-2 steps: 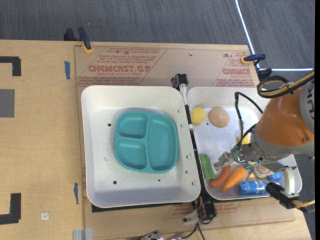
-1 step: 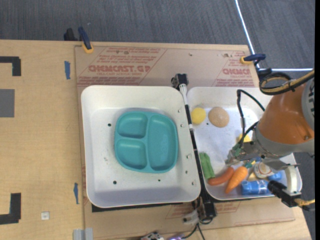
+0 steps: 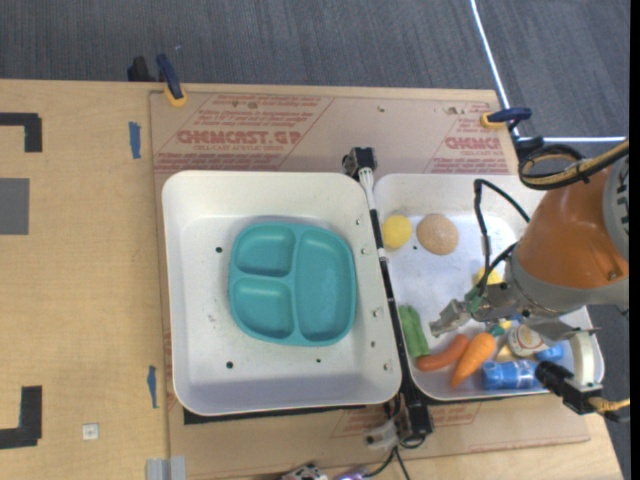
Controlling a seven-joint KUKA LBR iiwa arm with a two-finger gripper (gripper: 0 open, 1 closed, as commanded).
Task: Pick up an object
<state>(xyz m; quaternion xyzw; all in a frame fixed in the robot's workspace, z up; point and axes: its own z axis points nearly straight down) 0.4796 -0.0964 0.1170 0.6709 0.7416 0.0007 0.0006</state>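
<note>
The gripper (image 3: 470, 311) hangs low over the right bin (image 3: 455, 193), below the arm's orange band (image 3: 572, 236). Its metal parts point toward the bin's left wall, but whether it is released or clenched cannot be told from this slanted view; nothing is seen grasped.

Just below the gripper lie two orange carrots: one carrot (image 3: 474, 357) tilted steeply, and a second carrot (image 3: 440, 357) lying flatter to its left, the two touching near their upper ends. A green vegetable (image 3: 413, 330), possibly a pea pod or cucumber, lies along the left wall of the bin, just beside the second carrot. To the right of the carrots a blue packet (image 3: 512, 374) rests near the front rim, with a small round white-and-brown item (image 3: 524, 342) just above it, partly hidden by the arm.

Farther back in the same bin, a yellow lemon (image 3: 397, 230) and a beige egg-shaped object (image 3: 437, 234) sit side by side, apart from the gripper.

The left bin (image 3: 195, 298) holds a teal divided plate (image 3: 293, 281) with three compartments, lying flat near its middle. Both bins rest on a printed cardboard sheet (image 3: 250, 133) on the wooden desk (image 3: 75, 298).
</note>
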